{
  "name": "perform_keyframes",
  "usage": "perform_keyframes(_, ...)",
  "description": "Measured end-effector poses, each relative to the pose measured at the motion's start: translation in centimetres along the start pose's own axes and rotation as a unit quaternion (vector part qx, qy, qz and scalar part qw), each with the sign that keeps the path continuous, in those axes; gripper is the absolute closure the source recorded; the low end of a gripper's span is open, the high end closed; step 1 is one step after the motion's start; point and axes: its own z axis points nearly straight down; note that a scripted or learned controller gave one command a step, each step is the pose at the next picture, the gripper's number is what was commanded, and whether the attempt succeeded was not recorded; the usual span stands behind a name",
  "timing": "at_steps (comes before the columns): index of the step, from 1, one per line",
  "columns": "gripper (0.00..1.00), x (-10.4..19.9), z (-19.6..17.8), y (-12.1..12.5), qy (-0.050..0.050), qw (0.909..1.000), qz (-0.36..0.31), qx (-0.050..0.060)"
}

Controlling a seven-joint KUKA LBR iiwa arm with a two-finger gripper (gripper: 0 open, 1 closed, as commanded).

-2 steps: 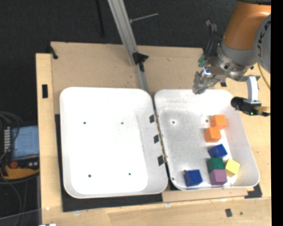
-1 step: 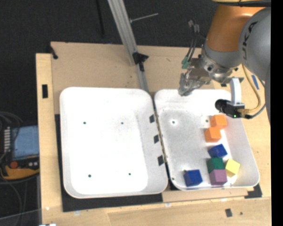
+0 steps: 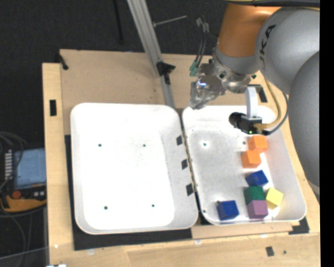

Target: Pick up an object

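Right bin, near edge: I count a blue cube, purple cube, green cube, yellow cube. Further up its right wall: a second blue cube, two orange cubes. All lie loose, none lifted. Far rim: hand poised high, apparently carrying nothing; its opening I cannot tell. Pick not yet begun, by my judgement.

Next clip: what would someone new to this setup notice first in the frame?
The big grey arm with its orange band fills the upper right, its claw hanging over the far rim of the right bin. Next, the coloured blocks along that bin's right side and near edge: two orange blocks, a blue block, green, yellow, purple, and another blue cube.
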Motion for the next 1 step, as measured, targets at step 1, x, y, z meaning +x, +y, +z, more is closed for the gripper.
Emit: perform_keyframes(1,1.00,5.72,1.56,-0.04,0.000,1.0000,0.000,0.002)
